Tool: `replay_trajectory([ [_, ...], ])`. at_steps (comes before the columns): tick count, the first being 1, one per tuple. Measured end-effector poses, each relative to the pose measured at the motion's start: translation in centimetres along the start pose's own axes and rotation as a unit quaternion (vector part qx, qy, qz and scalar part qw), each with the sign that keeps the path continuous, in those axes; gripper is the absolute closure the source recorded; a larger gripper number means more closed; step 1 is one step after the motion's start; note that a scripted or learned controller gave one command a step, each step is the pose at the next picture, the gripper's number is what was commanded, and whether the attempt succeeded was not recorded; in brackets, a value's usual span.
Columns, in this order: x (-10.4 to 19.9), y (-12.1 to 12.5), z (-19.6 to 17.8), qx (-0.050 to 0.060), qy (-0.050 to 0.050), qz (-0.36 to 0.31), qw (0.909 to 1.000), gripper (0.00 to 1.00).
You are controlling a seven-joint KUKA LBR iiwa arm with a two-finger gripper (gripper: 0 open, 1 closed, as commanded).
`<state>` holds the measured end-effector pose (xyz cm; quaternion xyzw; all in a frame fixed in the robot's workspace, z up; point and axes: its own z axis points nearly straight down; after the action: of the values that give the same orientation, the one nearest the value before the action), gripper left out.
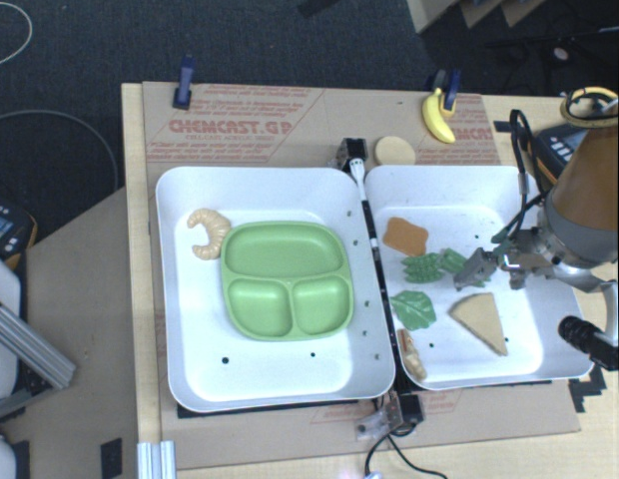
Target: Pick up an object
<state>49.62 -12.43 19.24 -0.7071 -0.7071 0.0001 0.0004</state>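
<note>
- The gripper (479, 270) is seen low in the right bin (444, 183), fingers spread and grasping nothing.
- Just beside it lie green leaves (434, 264) and a tan wedge (481, 319).

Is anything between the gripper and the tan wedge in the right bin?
Nothing visible. The gripper hangs just above the tan wedge, with bare bin floor between them. The green leaves lie to the gripper's left, beside that path rather than across it.
</note>
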Motion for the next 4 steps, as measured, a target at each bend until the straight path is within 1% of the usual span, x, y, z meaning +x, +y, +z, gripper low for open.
replay_trajectory([
  [1,-1.4,-1.7,11.1,-0.001,-0.002,0.001,1.0,0.0],
  [2,-1.4,-1.4,9.4,-0.007,-0.004,0.001,1.0,1.0],
  [3,7.7,-0.1,0.3,-0.005,0.0,-0.005,1.0,1.0],
  [4,10.1,-1.7,0.8,0.001,0.001,-0.001,1.0,1.0],
])
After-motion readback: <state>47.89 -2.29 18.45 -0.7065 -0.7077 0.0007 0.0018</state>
